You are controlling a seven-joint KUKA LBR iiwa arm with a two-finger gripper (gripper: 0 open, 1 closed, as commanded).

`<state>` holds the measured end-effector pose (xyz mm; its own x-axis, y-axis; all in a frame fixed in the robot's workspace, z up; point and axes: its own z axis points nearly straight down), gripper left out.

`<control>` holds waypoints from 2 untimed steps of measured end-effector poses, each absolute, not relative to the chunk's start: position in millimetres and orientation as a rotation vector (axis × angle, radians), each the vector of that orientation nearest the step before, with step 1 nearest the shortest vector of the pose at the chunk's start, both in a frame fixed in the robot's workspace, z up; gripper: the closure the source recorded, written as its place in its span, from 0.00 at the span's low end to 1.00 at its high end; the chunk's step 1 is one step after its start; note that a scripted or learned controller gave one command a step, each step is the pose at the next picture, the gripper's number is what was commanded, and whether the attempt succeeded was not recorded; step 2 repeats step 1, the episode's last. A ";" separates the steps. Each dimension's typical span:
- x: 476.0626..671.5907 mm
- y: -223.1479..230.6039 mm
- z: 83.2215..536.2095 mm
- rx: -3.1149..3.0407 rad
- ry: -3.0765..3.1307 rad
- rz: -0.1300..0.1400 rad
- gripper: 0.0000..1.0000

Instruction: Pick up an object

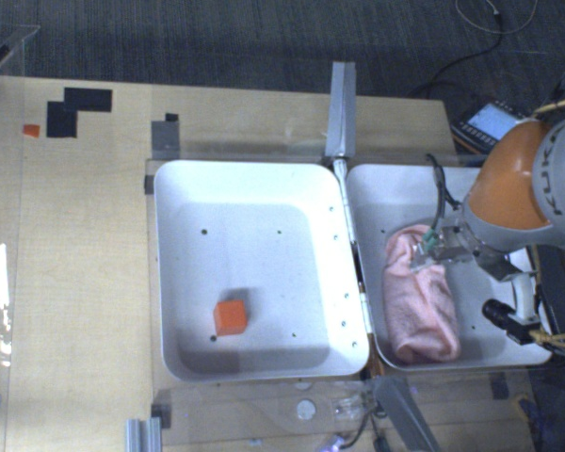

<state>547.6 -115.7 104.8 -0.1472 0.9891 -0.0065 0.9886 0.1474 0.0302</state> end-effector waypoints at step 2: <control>612.0 -56.9 186.7 1.880 2.506 0.009 1.00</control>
